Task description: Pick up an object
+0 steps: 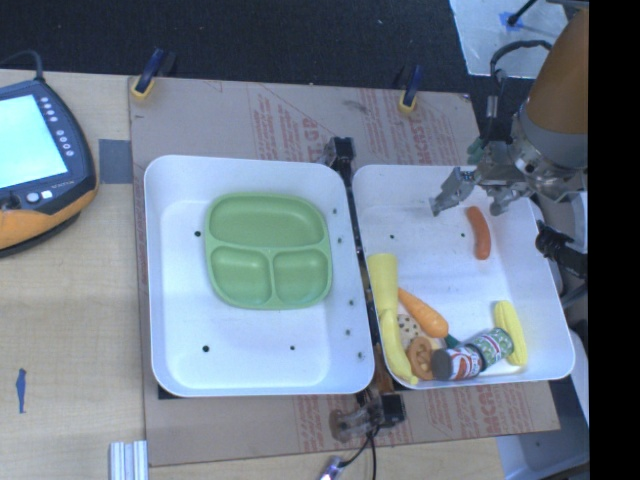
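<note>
Far left edge, upper half: a teach pendant (35,158), white screen, orange-grey casing, resting on the wooden bench (70,318). A small blue mark sits low on the bench near the bottom left.

Brown cardboard sheet (290,118) lies under both bins, held by two clamps at its top edge: one upper left (148,73), one upper centre-right (409,88).

Left bin (175,358), white, centre-left of frame. In it a green divided plate (268,250), three compartments, lying flat in the bin's upper middle part. Nothing on the plate.

Black clips between the bins at top (342,152) and bottom (385,408).

Right bin (420,193), white, centre-right. Along its left wall a yellow banana (385,308), lengthwise. Just right of it an orange carrot (424,312), slanted. Below the carrot a brownish cookie-like piece (418,356), partly hidden. A small bottle (478,353) with a green-red-white label lies on its side in the lower right corner, and a small yellow piece (511,330) touches its right end. A red-orange sausage (481,232) lies alone in the upper right part of the bin, roughly upright in frame.

Gripper (478,194) in the upper right of the bin, above the sausage's top end, fingers spread, one to the left and one to the right, nothing between them. Arm (560,78) comes in from the upper right.
</note>
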### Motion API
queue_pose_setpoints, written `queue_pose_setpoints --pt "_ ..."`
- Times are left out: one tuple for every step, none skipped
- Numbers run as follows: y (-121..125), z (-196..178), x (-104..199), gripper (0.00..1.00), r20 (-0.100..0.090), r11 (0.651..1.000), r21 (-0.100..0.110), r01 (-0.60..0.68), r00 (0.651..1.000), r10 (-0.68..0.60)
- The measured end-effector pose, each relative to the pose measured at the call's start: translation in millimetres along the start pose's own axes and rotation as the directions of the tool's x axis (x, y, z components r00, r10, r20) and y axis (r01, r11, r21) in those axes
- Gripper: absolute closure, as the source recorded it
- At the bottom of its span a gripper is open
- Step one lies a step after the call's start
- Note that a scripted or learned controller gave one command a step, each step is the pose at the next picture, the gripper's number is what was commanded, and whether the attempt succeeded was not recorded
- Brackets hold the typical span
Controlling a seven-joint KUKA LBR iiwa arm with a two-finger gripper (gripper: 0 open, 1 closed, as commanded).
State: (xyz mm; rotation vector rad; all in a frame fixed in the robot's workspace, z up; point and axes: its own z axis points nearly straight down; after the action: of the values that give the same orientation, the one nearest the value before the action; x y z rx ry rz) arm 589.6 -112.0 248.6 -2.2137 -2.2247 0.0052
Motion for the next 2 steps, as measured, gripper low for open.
queue_pose_setpoints --pt "-112.3 73.7 -55.4 0.00 0.000 1.000 0.001 -0.001 1.000 0.001" --pt "-14.6 154.0 -38.2 0.00 0.001 1.000 0.001 0.002 1.000 -0.002"
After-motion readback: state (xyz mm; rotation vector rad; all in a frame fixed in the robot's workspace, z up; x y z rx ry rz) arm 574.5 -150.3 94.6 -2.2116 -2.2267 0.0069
